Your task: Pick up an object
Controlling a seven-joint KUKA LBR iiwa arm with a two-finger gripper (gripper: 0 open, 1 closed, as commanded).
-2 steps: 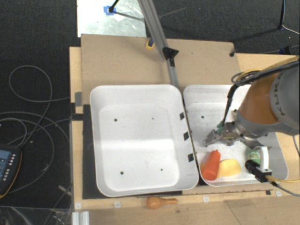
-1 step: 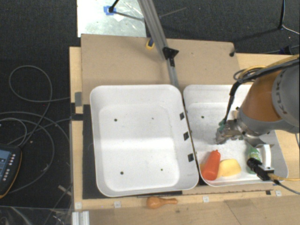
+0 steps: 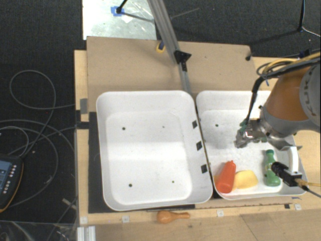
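In the right bin (image 3: 220,109) three objects lie along the near edge: a red bottle-shaped object (image 3: 226,176), a yellow rounded object (image 3: 246,179) touching its right side, and a green bottle (image 3: 271,169) further right. My gripper (image 3: 243,137) hangs over the bin's middle, above and slightly right of the red object, apart from all three. The orange-banded wrist (image 3: 288,102) hides the bin's right wall. Nothing is seen held at the gripper.
The left bin (image 3: 145,149) sits beside the right one, joined by black clips (image 3: 198,145). An orange pear-shaped item (image 3: 173,216) lies on the bench in front of the bins. A grey pole (image 3: 168,31) slants in from the top. Cables lie on the floor at left.
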